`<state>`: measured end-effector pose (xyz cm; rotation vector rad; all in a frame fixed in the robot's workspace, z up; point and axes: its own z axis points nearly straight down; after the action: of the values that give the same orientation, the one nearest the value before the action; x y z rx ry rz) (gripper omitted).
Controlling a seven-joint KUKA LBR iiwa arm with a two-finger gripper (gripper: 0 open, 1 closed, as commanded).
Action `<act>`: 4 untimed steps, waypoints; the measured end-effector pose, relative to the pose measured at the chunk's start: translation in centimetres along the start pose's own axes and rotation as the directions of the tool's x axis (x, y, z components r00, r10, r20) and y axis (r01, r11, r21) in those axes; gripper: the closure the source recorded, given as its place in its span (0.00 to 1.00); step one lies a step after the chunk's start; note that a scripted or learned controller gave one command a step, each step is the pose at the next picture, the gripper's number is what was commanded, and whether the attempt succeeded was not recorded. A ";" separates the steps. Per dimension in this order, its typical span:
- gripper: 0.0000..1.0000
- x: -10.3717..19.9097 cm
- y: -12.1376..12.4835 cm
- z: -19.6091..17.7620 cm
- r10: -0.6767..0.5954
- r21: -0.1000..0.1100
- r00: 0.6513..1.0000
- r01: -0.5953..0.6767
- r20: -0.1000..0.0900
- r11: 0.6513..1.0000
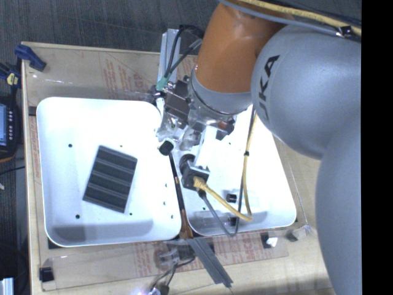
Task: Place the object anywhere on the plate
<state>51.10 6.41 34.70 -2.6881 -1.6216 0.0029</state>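
The gripper hangs low over the spot where the two white bins meet, near the back edge of that seam. The big grey arm with its orange band hides most of it from above, so I cannot tell how wide it is or if it has anything in it. A yellow cable runs loose from the wrist down over the right bin. It likely has slack so the arm can turn freely.

A small dark bit lies on the right bin's floor near its front edge. It is too small to say what it is.

In the left bin, a dark flat slab lies a little left of the middle, well apart from the gripper. It is a rectangle with long ridges across its top, like a washboard, and it sits turned a bit to the bin's sides. I think this is the task's thing, but I cannot tell if it is the plate or the object. It lies flat, so it should not roll. The bins look smooth and shiny with rounded corners.
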 end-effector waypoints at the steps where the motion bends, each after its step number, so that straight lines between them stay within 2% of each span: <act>1: 1.00 3.3 -5.8 17.7 0.091 0.004 0.996 -0.091 0.006 0.996; 2: 1.00 4.1 -6.0 9.4 0.738 -0.003 0.674 -0.738 -0.003 0.674; 3: 1.00 4.3 -3.2 2.2 0.712 -0.004 0.702 -0.712 -0.006 0.702; 4: 1.00 10.9 3.3 9.3 0.770 -0.005 0.638 -0.770 0.001 0.638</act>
<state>59.10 14.51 25.37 -3.1286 -0.3244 0.0053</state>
